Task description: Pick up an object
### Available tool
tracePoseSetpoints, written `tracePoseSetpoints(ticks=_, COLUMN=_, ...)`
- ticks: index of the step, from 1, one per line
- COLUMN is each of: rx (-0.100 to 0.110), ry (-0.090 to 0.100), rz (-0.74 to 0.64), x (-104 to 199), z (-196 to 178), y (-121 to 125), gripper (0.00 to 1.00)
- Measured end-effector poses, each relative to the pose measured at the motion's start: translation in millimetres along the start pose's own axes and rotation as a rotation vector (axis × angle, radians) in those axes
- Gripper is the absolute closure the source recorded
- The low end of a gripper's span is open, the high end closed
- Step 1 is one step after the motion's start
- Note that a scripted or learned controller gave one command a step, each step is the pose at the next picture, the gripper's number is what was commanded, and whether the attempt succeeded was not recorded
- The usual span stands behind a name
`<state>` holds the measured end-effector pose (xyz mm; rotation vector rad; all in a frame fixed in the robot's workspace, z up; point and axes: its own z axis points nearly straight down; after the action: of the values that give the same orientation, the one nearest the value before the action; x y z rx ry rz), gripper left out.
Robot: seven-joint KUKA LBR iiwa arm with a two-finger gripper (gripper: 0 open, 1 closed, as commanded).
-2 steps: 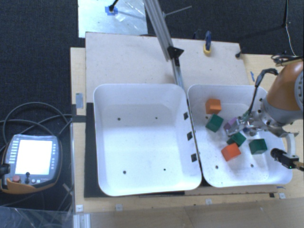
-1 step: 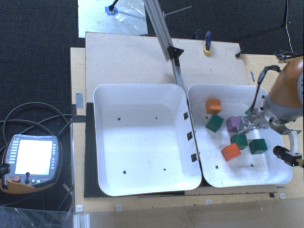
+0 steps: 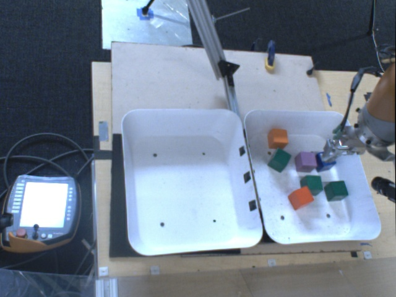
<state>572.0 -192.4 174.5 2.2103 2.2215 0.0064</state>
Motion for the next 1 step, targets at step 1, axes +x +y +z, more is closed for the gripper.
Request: tracePoseSetpoints(ticks=1, rx=0.0, ry=0.0, rz=-0.001, x=-0.6, z=-54.6, y=2.5, gripper=1.0)
